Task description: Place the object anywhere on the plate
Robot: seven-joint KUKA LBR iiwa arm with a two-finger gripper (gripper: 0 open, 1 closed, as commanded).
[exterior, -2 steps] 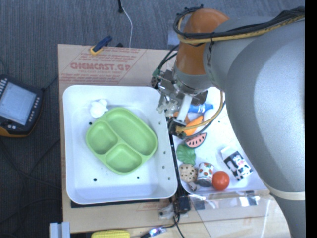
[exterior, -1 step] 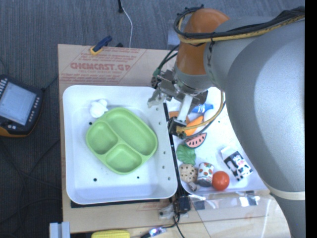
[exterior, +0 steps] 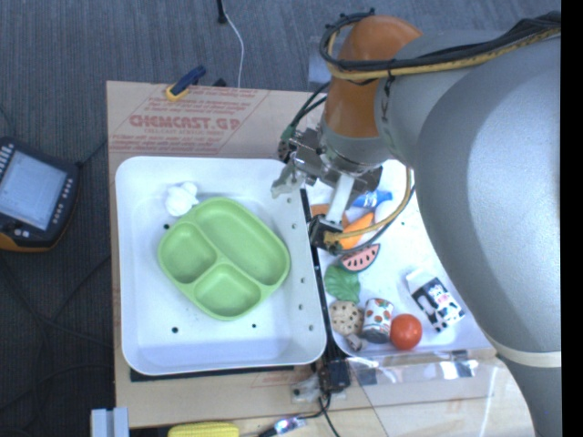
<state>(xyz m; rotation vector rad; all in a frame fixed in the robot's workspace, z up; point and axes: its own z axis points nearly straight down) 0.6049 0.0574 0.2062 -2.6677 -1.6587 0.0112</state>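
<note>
Camera view, seen from my remote station. The arm (exterior: pixel 492 171) reaches in from the right, and the gripper (exterior: pixel 296 176) hangs over the wall shared by the two bins, near their far end. I cannot tell whether the gripper is released or clenched, and I see nothing gripped in it.

Left of the gripper and nearer the camera, the green plate (exterior: pixel 223 258) lies flat in the left bin (exterior: pixel 127 271), with its three compartments facing up. A small white ball (exterior: pixel 180 198) lies well left of the gripper, touching the plate's far-left rim but resting on the bin floor.

Just right of the gripper, partly under the wrist, an orange piece (exterior: pixel 357 223) and a blue piece (exterior: pixel 373 198) lie in the right bin (exterior: pixel 424 239). Nearer the camera than the gripper, a watermelon slice (exterior: pixel 357 258) lies beside a green leaf (exterior: pixel 343 282). Beyond these, along the bin's near wall, are a cookie (exterior: pixel 344 317), a red-and-white mushroom (exterior: pixel 378 312) and a tomato (exterior: pixel 405 331), set close together. A cow-patterned block (exterior: pixel 435 300) lies to their right.

I cannot tell which of these things is the task's object; all of them rest off the plate.

A handheld screen (exterior: pixel 32 194) sits on the floor far left of the gripper.
</note>
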